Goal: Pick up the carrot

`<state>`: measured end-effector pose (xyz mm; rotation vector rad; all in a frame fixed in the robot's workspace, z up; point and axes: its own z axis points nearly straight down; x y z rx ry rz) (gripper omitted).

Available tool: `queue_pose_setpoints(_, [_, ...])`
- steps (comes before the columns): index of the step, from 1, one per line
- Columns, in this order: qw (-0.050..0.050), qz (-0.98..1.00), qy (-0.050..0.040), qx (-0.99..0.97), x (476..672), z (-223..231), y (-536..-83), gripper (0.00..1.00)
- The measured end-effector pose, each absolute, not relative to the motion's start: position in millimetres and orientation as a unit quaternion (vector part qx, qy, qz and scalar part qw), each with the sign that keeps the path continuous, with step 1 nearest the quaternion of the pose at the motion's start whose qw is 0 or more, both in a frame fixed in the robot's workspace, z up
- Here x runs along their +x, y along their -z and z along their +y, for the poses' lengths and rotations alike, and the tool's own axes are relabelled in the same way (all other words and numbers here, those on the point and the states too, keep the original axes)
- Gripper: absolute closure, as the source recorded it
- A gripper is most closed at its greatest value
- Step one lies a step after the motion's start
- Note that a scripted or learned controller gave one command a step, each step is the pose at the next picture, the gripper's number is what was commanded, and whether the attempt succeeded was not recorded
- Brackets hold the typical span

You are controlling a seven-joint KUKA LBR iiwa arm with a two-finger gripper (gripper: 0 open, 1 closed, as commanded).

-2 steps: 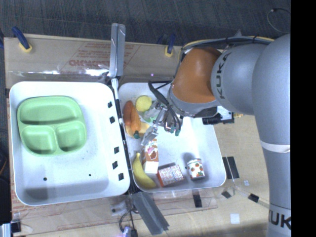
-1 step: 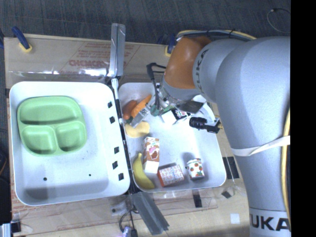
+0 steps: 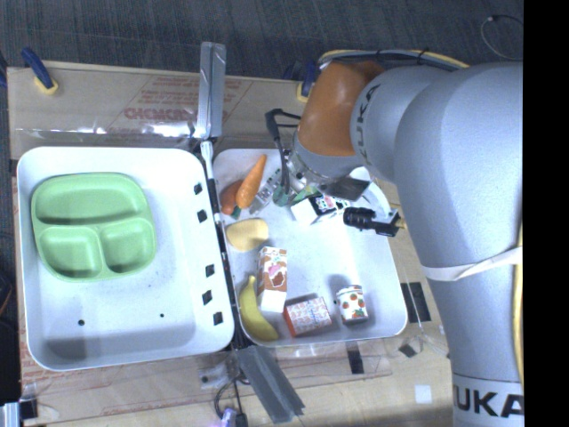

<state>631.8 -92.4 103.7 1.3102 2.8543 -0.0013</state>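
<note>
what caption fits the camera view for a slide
KUKA arm's gripper poised beside the carrot in the right bin; green tray in the left.

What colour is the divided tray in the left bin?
Pale green; the divided tray shows plainly in the camera view.

Dark grey carpet (image 3: 116, 12) is lying beyond the bench's far edge. The bench (image 3: 107, 96) is showing a tan board top with red print, a blue clamp (image 3: 37, 69) gripping its far-left corner.
</note>
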Motion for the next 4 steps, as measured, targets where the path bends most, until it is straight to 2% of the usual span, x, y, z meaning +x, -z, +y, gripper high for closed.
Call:
queue_pose_setpoints(1, [0.001,0.909,-0.0001,0.416,610.9,-40.6,-230.4,1.00])
queue_pose_setpoints(2, [-0.001,0.911,0.0008,0.413,626.1,-26.8,-192.5,1.00])
queue_pose_setpoints(3, [-0.001,0.911,0.0007,0.413,626.2,-26.5,-192.7,0.00])
queue_pose_setpoints(4, [0.000,0.969,0.0003,0.248,619.1,-103.3,-149.6,0.00])
